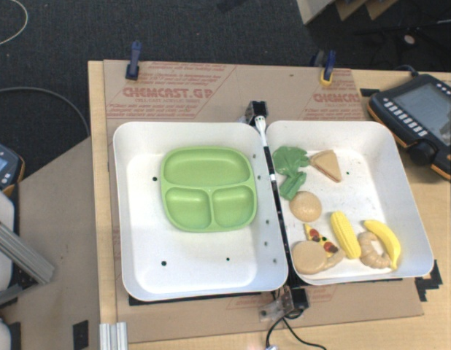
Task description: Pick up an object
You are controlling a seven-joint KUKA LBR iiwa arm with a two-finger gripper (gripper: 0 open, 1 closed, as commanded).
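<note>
Cardboard (pixel 211 86) printed with red lettering is laid over the bench, and two white bins are set on it side by side, their inner rims touching along a dark strip. The left bin (pixel 138 217) is occupied by a green plate (pixel 209 188) with three compartments, one long one at the far side and two smaller ones at the near side; the plate is placed slightly toward the far half of the bin. A dark pendant (pixel 419 115) with a screen is seen at the right edge, beyond the right bin (pixel 386 166). All the toy food, the things to be picked, is gathered in the right bin. Broccoli (pixel 290 159) is found near the bin's far left side, with a smaller green piece (pixel 292 186) just below it and a tan wedge (pixel 328 166) just to its right. A round bun (pixel 306 206) is placed below the green piece. Near the front rim, a flat tan disc (pixel 311 257) is seen at the left, with a small slice (pixel 322 239) dotted red and dark lying against its far edge. Corn (pixel 345 234) is laid just to the right, and farther right a banana (pixel 383 240) is curved around a pale lump (pixel 371 252), touching it. A blue clamp (pixel 133 59) and a yellow clamp (pixel 328 68) are fixed at the cardboard's far edge. Whether the gripper is released or clenched cannot be told.
</note>
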